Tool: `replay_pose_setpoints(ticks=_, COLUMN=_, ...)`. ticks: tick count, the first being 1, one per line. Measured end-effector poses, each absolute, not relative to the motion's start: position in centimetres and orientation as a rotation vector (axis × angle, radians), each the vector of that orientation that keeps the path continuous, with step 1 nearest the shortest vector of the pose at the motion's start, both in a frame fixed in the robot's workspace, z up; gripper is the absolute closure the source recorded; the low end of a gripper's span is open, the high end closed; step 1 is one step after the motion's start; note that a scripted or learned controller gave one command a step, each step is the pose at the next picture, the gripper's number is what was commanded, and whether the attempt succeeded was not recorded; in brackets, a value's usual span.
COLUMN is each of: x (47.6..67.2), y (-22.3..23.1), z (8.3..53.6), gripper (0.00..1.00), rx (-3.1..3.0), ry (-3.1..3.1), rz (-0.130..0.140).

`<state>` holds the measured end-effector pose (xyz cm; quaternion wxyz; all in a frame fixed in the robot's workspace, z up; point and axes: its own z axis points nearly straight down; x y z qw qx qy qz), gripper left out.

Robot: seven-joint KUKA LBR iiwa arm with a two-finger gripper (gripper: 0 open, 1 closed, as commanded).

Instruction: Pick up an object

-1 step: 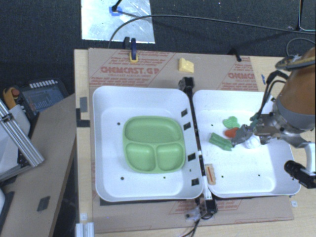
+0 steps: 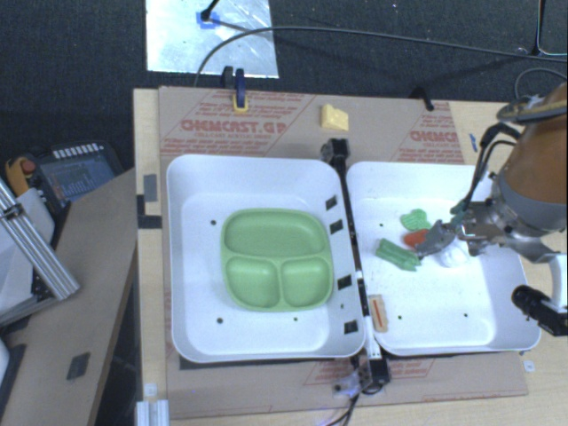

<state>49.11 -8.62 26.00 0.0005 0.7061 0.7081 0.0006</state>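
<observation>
**End effector low over the toys in the right bin**

Nearest the camera, along the front edge of the bench [image 2: 151, 327], a small orange block [image 2: 378, 313] lies on the divider between the two white bins. The left bin [image 2: 191, 238] holds a green three-compartment plate [image 2: 273, 258], lying flat near its middle. The right bin [image 2: 444, 322] has a bare front half; its objects sit farther back, toward the centre.

There, a dark green oblong piece [image 2: 397, 255] lies tilted, just left of the end effector [image 2: 432, 240]. Behind it are an orange-red piece [image 2: 414, 236] and, touching that on the far side, a lighter green leafy-shaped toy [image 2: 414, 219]. A white object [image 2: 454, 256] sits just beside the end effector's right side, partly under the arm.

The end effector reaches in from the right, its dark metal tip down among these items, close to the orange-red piece and the dark green one. Whether its fingers are spread or closed cannot be made out, and no object is visibly between them.

Farther back, beyond the bins, a yellow foam block [image 2: 335, 117] rests on the brown cardboard sheet [image 2: 266, 118], with a blue-and-yellow clamp [image 2: 239, 90] at its rear edge.
</observation>
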Motion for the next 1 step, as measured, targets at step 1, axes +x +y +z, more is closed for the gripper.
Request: replay_pose_setpoints(ticks=1, x=49.31, y=-9.64, z=20.82, gripper=0.0, rx=2.223, ry=2.223, rz=-0.002)
